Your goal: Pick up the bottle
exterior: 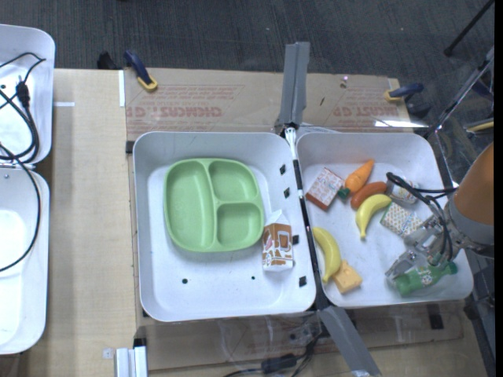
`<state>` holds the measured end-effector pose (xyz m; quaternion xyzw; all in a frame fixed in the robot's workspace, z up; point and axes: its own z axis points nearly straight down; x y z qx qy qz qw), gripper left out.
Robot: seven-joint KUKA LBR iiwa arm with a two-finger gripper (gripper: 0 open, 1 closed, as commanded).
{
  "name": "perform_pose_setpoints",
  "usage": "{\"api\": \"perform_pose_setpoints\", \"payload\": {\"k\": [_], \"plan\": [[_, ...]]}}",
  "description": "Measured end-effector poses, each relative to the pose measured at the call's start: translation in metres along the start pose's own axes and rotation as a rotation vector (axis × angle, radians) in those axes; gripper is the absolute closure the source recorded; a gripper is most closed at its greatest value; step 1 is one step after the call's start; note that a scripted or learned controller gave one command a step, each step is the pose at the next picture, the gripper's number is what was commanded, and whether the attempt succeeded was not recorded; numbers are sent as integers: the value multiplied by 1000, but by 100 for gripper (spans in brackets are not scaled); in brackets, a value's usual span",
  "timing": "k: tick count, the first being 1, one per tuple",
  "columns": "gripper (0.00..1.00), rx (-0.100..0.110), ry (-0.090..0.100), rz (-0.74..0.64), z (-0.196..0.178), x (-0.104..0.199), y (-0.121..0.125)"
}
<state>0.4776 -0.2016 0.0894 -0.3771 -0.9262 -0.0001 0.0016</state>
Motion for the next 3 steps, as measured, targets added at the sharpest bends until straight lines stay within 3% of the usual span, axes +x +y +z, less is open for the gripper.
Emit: {"api": "perform_pose_setpoints", "payload": {"k": [1,2,3], "plan": [[100,0,2,2,-7,0,1],[100,0,-3,126,-132,-57,37],[100,1,-3,216,-206,-76,56]]}}
